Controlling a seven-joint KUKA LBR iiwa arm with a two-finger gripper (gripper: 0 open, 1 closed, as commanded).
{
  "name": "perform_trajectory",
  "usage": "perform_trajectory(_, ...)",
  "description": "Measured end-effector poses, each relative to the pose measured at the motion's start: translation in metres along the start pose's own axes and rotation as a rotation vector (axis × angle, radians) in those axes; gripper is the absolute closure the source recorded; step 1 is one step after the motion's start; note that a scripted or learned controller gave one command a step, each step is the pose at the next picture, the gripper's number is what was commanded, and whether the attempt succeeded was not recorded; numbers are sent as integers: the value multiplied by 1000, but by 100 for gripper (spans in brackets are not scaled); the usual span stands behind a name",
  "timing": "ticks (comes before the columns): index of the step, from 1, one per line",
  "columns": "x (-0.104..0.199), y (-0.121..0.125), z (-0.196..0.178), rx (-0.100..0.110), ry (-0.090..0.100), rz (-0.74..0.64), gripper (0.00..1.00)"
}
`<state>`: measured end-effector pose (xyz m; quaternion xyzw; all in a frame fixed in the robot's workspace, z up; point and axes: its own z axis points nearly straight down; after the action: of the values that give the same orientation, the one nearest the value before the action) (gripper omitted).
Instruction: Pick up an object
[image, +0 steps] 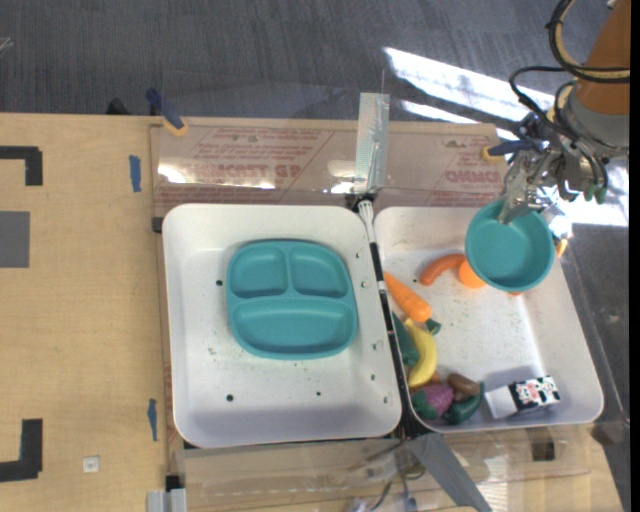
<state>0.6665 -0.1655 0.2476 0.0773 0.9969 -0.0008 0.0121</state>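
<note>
- A slanted overhead view of a desk (70, 300) that carries two shallow white bins side by side.
- The left bin (190, 400) holds a teal divided plate (292, 298) with three compartments, lying flat near its middle.
- The right bin (570, 350) holds the loose items: an orange carrot (410, 299) beside the centre divider, a yellow banana (421, 352) just below it, a purple and green toy (438, 400), a brown piece (464, 383), a small black and white carton (530, 394) near the front corner, and an orange curved piece (445, 267) touching the bowl's left side.
- The task's thing appears to be the teal bowl (510, 250), seen over the far right part of the right bin, open side facing the camera.
- It looks like thin, stiff plastic: light, smooth and a little slippery, not fragile. The rim is the natural place to grip, one finger inside the wall and one outside.
- The claw (518, 205) hangs from the grey arm with its orange band, reaching in from the right, directly above the bowl's far rim.
- Its fingers look pressed together on that rim, pinching the bowl's upper edge (the contact is small in the view, so this is a judgement).
- The bowl seems tilted, perhaps raised off the bin floor; a rim pinch may let it swing or slip.
</note>
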Motion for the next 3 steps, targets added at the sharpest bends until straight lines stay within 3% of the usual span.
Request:
perform_trajectory(1, 48, -50, 72, -3, 23, -248, 100)
perform_trajectory(2, 47, -49, 69, -2, 18, -249, 0)
perform_trajectory(3, 27, -59, 139, 1, 8, -261, 0)
